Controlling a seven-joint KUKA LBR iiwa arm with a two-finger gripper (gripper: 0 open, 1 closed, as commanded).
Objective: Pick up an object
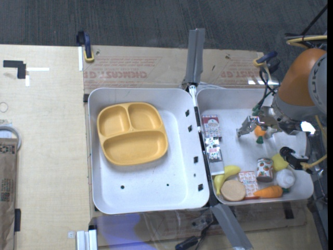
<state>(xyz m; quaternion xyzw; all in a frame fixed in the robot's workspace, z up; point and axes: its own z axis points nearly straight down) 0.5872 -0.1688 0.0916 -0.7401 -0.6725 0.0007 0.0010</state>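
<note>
A small orange object (259,132) is seen just beside the gripper (255,125) on its lower right, possibly touching; the fingers' state cannot be told.

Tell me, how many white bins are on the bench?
2. The left bin holds a yellow divided plate. The right bin holds a heap of small toy foods, with the gripper above it.
</note>
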